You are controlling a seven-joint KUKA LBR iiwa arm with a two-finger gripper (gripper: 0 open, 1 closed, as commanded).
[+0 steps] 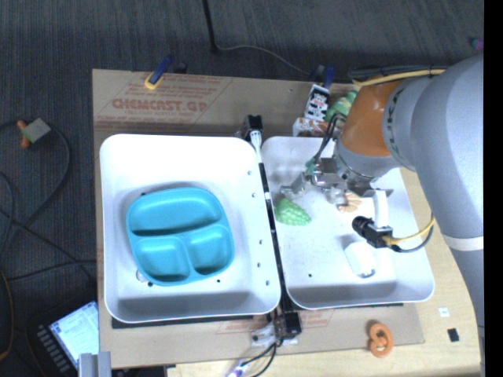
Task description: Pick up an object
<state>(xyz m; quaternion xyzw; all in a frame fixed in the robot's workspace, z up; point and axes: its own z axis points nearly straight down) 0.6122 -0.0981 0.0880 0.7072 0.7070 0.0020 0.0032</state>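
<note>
My gripper (313,181) hangs low over the back of the right bin (409,289), below the arm's orange band. A green bumpy object (291,212) lies on the bin floor just in front and to the left of the gripper, close to the bin's left wall. A small tan object (349,203) lies right beside the gripper on its right. A white rounded object (361,258) rests nearer the front right. I see nothing held in the gripper.
A blue divided plate (181,234) lies in the left bin (118,163). A black cable plug (369,230) hangs off the arm above the right bin. An orange ring (380,338) lies on the bench in front of the bins, and small cards (314,110) behind them.
</note>
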